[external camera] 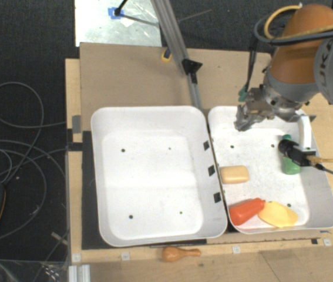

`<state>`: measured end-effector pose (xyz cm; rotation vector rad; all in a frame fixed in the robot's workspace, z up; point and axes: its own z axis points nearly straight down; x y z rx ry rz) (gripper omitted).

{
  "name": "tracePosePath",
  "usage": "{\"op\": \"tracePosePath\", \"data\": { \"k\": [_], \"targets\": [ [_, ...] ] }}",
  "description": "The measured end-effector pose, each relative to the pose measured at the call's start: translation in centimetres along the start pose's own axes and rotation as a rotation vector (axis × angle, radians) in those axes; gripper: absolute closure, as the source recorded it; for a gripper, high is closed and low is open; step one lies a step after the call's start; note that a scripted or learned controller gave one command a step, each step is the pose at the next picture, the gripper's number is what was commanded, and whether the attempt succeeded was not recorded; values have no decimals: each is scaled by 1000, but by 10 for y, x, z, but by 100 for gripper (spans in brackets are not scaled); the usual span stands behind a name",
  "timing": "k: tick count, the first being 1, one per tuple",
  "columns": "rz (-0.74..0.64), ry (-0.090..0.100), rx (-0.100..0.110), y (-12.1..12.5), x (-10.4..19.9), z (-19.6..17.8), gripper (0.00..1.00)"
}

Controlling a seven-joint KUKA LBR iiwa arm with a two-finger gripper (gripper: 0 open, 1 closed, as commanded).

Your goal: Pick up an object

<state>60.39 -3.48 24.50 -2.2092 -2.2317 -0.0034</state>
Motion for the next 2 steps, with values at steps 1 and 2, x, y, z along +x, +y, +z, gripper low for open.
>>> {"op": "tracePosePath", "data": {
  "k": [1,2],
  "targets": [
    [-1,1,2,-26,57,1,100],
    [-1,0,3,-49,109,12,100]
  ]
}}
